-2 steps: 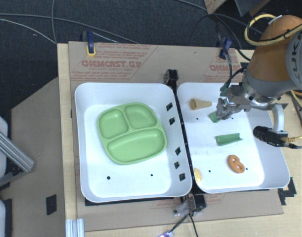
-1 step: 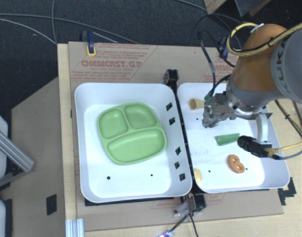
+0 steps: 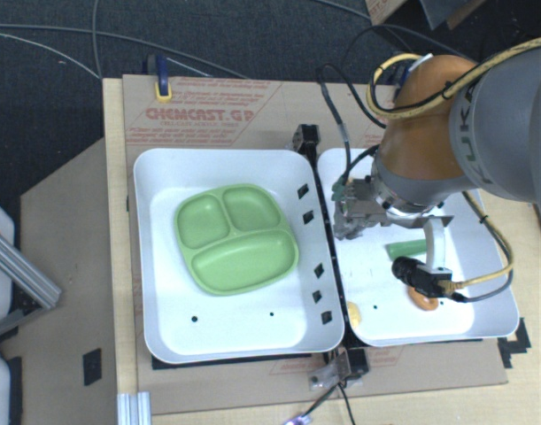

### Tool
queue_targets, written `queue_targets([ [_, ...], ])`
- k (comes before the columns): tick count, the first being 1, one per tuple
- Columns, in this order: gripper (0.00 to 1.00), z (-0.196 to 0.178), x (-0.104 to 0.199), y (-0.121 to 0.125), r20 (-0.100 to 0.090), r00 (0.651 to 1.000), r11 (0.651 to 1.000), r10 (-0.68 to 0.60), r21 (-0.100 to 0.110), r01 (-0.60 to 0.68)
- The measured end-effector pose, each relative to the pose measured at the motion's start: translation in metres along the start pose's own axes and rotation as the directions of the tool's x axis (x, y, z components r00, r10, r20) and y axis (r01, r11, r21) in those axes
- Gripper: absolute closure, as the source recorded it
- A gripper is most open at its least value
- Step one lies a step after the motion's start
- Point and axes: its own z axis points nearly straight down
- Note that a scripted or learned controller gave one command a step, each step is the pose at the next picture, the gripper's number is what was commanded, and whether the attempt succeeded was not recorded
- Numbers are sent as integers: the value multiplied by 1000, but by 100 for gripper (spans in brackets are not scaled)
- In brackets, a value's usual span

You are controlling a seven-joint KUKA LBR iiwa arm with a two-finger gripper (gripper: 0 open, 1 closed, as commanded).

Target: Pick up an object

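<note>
Camera view: green object (image 3: 405,249) seemingly lies left-right.

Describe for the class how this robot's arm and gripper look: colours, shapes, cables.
The arm is a thick, rounded grey body with a bulbous orange band above the wrist. Yellow and black cables loop around it. The gripper is a compact grey metal assembly.

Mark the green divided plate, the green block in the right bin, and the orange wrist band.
Green three-compartment plastic plate (image 3: 237,240): camera view, its large lower compartment.
Flat green block (image 3: 405,249): camera view, its visible top face.
Orange band on the arm (image 3: 425,122): camera view, its middle.
</note>
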Motion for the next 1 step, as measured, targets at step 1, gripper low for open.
queue_targets([
  [1,100,-12,44,-21,1,1000,1000,2,-1,-2],
])
